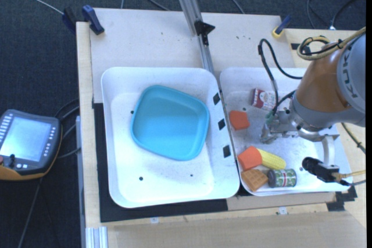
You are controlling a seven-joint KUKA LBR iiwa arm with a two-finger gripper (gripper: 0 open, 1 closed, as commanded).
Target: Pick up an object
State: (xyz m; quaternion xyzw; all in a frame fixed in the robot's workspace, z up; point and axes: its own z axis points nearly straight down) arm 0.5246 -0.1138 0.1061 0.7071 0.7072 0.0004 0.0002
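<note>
Yellow corn cob [271,158] lies pointing left-right

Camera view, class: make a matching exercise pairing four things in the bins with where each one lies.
Things:
1. blue plate
2. red-and-white can
3. yellow corn cob
4. dark jar

Places:
A. right bin, far end
B. right bin, near edge, beside the waffle
C. left bin
D. right bin, against the orange block

Pairs: 1-C, 2-A, 3-D, 4-B
</note>
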